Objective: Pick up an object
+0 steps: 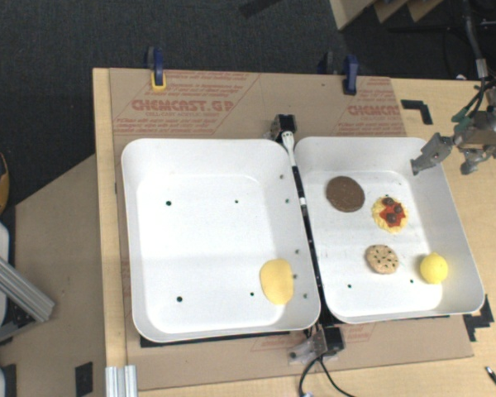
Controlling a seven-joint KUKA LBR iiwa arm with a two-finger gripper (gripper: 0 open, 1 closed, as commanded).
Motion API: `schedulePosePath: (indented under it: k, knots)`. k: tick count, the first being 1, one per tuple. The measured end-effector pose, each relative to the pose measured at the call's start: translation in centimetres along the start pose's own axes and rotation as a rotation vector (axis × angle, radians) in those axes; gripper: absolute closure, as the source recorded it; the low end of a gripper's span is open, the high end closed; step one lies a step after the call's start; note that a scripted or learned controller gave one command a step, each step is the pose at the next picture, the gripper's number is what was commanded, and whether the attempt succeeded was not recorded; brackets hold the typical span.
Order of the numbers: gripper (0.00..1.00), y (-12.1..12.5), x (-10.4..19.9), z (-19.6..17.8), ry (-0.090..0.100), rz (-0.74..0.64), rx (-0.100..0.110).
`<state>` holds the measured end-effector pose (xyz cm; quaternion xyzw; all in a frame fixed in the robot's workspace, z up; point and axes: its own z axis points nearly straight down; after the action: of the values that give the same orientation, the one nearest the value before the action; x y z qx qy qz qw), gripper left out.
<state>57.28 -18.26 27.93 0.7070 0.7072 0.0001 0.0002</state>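
Four small food items lie in the right white bin (pixel 446 222), below and left of the pincer (pixel 446 151), whose state I cannot tell. Judged as approach: next it must descend over one, perhaps the round brown cookie (pixel 345 194)

The right bin (pixel 446 222) holds a flat brown disc (pixel 345 194), a small pizza (pixel 390 213) (red topping), a chip cookie (pixel 382 259) and a yellow ball (pixel 433 268). A pale yellow lump (pixel 276 280) lies in the left bin's (pixel 149 222) near right corner.
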Motion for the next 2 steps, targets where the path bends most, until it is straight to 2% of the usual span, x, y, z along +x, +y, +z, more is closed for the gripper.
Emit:
schedulePosePath:
  k: [1, 2]
  knots:
    - [0.0, -4.8, 2.7, 15.4, 0.006, 0.0, 0.016]
    - [0.0, -6.8, 6.9, 19.5, -0.003, -0.001, -0.004]
